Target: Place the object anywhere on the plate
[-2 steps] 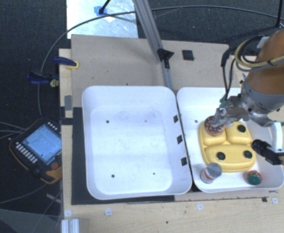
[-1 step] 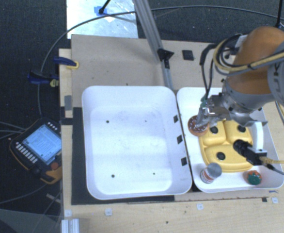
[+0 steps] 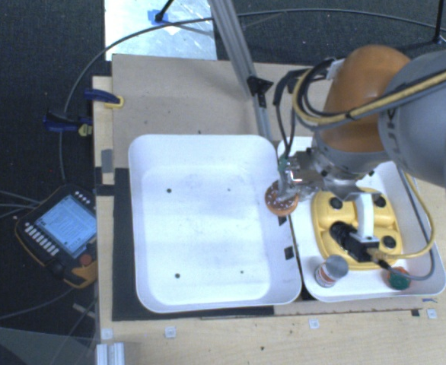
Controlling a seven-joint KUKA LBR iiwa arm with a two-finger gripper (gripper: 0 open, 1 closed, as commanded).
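A small brown ring-shaped doughnut [image 3: 281, 199] with a speckled top hangs over the rim between the two bins, at the left bin's right edge. My gripper [image 3: 287, 186] points down onto it, and its metal fingers are shut on the doughnut's upper edge. The yellow plate [image 3: 323, 213] with round dimples lies in the right bin, just right of the doughnut. The arm's grey and orange wrist covers the plate's far part.
The left white bin [image 3: 200, 226] takes up the middle of the view. In the right bin [image 3: 428, 276], a small grey and red can [image 3: 331, 271] and a green round thing [image 3: 398, 280] lie in front of the plate. A slanted metal pole [image 3: 238, 48] stands behind the bins.
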